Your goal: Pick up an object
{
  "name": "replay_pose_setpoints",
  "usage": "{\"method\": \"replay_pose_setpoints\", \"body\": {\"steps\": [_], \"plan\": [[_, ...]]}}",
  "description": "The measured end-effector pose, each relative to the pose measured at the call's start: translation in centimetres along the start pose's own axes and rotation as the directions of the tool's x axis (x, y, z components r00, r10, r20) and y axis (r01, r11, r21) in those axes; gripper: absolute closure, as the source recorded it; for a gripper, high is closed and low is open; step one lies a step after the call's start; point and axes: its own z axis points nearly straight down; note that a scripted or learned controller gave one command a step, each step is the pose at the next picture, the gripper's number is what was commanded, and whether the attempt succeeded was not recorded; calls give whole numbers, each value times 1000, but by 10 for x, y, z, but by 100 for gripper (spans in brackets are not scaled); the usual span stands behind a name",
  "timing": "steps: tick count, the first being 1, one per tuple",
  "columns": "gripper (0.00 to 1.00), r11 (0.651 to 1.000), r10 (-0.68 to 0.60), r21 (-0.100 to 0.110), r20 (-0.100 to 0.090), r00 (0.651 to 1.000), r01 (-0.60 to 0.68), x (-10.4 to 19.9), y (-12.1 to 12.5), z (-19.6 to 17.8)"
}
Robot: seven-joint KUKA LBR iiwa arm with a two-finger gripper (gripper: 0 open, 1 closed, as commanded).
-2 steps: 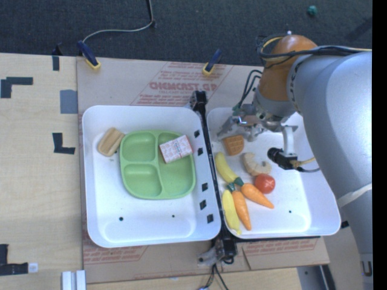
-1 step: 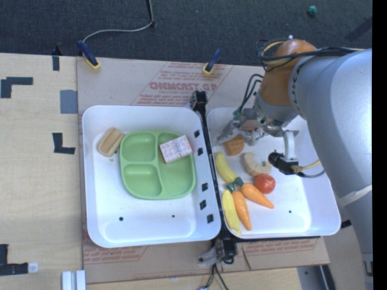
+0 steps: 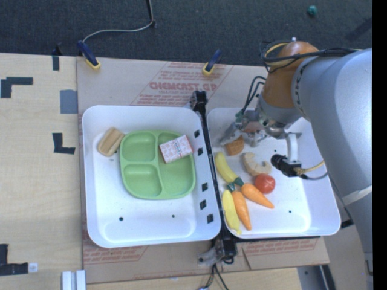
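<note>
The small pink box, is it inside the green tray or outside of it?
Inside. The small pink box lies in the upper right compartment of the green tray, overlapping the tray's dividers, in the left bin.

Green tray (image 3: 140,180), red tomato (image 3: 264,183), orange carrots (image 3: 257,196) — yellow bananas (image 3: 225,168).

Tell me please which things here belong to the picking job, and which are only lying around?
Belong to the job:
gripper
brown bread roll just below it
bananas
carrots
tomato
pale food piece

Just lying about:
green tray
small box on it
tan piece
blue-yellow clamps
</note>
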Motion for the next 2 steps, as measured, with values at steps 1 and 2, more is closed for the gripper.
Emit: {"method": "replay_pose_setpoints", "body": {"steps": [1, 2], "plan": [[0, 1000, 0, 0, -1, 1000, 0, -7, -2, 0], [100, 1000, -1, 1, 1, 1000, 1, -7, -3, -9]]}}
